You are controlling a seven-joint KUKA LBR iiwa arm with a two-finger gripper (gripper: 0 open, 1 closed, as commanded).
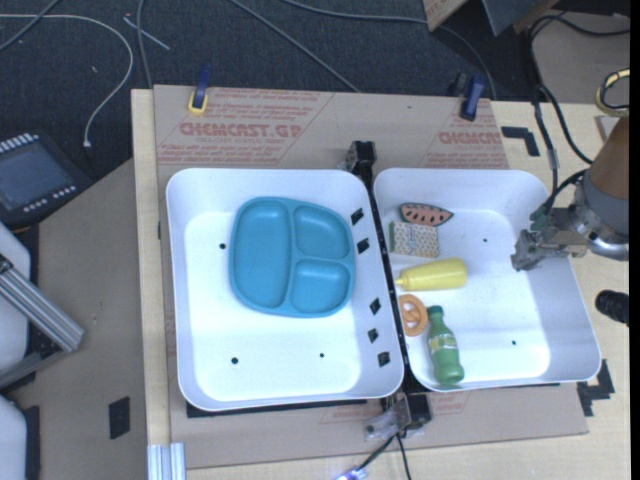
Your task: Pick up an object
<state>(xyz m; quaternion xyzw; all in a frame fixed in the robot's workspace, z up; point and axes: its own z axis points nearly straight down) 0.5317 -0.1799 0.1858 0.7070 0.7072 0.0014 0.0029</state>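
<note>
The right bin (560,318) holds a watermelon slice (425,213), a pale waffle-like square (414,239), a yellow bottle-shaped toy (434,276), a small orange pretzel (412,314) and a green bottle (444,345), all along its left side. My gripper (532,247) hangs over the bin's right part, well to the right of these objects, with nothing seen in it. A blue divided plate (293,256) lies in the left bin (200,298).
A black divider (378,268) runs between the two bins. Blue clamps (201,95) hold the cardboard base at the back. Cables (560,158) run near the arm at the right.
</note>
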